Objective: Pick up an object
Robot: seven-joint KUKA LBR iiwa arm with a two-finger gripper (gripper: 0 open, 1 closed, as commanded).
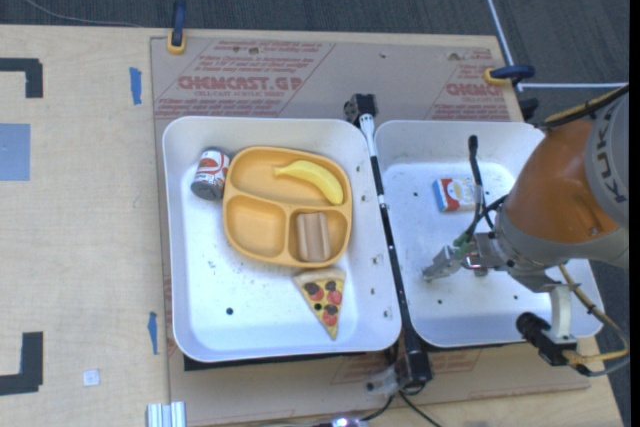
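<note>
Small carton point(456, 194) lying flat toward the far edge of the right bin point(420, 315), apart from the gripper point(441, 265). Gripper poised low over the bin's middle, near its left wall; cannot tell how wide, nothing visibly held. Probably light, thin-walled, easily crushed, a bit slick; best taken across its short sides with gentle squeeze.

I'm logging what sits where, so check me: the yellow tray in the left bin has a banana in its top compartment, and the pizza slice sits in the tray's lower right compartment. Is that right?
Not quite. The camera view shows the pizza slice lying outside the yellow tray, on the floor of the left bin just below the tray's lower right corner. That compartment holds a brown block. The banana is in the top compartment, as you said.
</note>
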